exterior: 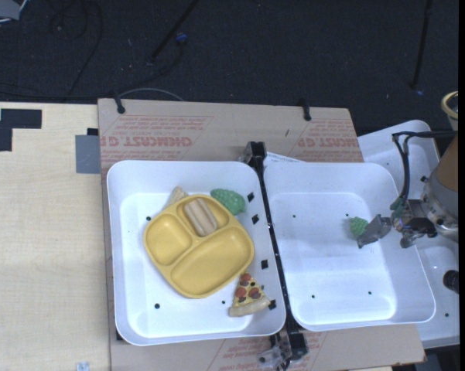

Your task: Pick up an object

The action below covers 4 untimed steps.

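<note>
Reaching in from the right over the right bin, with the gripper hanging low near that bin's right wall. Standing spread apart, the fingers, one dark tip toward the bin's middle and the other back toward the wrist, with nothing pinched between them. Lying just beyond the forward fingertip, on the side away from the wrist, a small green object, touching or nearly touching that tip; impossible to tell which. Sitting well beyond the fingers, across the black divider, in the left bin: a yellow divided plate, holding a tan hot-dog-like piece in its upper compartment. Peeking out past the plate's upper edge, on the side nearer the fingers, a green leafy piece. Resting below the plate, near the divider, a toy pizza slice. Lying under both bins, a brown cardboard sheet.
</note>
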Tool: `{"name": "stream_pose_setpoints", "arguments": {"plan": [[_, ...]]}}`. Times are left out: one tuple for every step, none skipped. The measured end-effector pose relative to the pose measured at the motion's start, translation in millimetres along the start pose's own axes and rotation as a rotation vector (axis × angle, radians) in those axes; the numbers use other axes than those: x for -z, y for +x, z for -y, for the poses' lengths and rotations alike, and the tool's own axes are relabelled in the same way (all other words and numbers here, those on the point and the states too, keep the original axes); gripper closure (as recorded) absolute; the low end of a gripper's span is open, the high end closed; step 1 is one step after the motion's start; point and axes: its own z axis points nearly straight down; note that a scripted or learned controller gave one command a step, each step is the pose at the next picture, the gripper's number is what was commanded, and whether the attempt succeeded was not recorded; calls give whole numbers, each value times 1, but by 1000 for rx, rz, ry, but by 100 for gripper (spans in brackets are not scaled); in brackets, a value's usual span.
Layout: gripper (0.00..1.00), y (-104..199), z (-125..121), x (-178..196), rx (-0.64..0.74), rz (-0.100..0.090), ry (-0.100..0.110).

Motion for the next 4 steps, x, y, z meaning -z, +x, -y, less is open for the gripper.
{"name": "stream_pose_setpoints", "arguments": {"plan": [[0, 0, -3, 6, 3, 2, -11], [0, 10, -7, -46, 3, 1, -8], [0, 7, -6, -90, 2, 1, -7], [0, 8, -7, -130, 1, 3, -12]]}}
